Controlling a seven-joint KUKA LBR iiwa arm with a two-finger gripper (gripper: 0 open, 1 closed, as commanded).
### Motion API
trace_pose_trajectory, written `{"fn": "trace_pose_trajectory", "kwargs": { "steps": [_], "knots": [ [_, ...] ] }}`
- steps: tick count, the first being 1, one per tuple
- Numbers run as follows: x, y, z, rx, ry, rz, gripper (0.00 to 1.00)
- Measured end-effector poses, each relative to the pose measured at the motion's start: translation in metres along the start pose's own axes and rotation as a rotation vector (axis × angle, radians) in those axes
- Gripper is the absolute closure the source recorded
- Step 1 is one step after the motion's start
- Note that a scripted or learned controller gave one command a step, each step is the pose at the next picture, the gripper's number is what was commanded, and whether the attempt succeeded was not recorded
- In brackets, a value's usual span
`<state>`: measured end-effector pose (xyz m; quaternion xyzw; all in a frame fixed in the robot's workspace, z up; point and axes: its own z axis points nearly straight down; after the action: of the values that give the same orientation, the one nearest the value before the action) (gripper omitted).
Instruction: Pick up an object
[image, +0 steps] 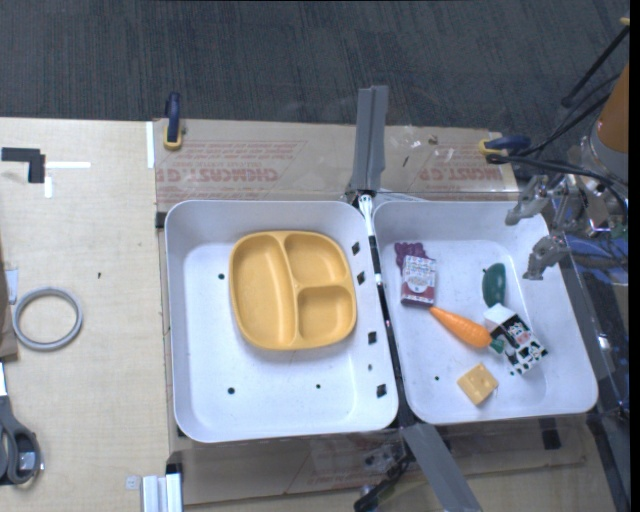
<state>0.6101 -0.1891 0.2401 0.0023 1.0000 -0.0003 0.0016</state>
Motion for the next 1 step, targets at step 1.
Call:
{"fn": "trace_pose_trajectory", "kwargs": {
  "steps": [1],
  "knots": [
    [-0.0221, 0.0433, 0.1413, 0.0, 0.001, 0.152, 0.0]
  ]
}}
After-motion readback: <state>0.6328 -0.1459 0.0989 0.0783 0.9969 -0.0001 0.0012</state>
